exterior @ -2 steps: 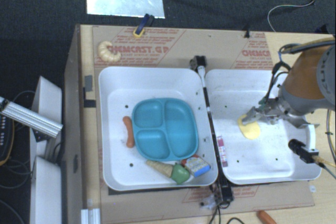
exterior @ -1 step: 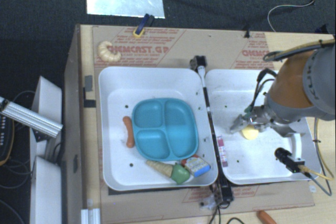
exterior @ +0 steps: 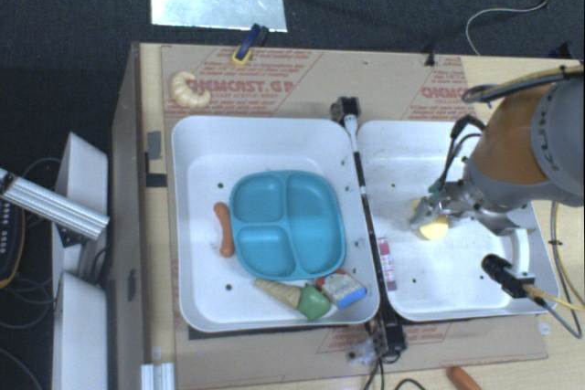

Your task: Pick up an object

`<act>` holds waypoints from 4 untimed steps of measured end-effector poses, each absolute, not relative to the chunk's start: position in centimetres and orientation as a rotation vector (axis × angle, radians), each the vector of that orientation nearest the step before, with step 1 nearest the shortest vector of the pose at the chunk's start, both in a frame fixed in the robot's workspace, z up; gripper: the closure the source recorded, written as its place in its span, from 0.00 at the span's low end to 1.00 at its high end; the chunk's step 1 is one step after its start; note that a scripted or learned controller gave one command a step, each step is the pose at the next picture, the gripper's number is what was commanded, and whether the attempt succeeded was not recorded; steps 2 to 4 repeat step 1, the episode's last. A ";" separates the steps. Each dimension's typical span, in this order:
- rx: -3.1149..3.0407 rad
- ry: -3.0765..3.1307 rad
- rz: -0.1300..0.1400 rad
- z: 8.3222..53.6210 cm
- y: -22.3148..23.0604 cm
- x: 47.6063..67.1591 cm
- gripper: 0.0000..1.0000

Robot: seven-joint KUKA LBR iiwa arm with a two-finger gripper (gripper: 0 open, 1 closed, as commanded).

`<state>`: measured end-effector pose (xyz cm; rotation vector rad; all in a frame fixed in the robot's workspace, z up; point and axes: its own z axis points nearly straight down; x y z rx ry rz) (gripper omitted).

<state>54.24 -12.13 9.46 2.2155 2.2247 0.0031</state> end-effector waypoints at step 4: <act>2.215 2.225 0.006 21.0 -2.3 55.5 1.00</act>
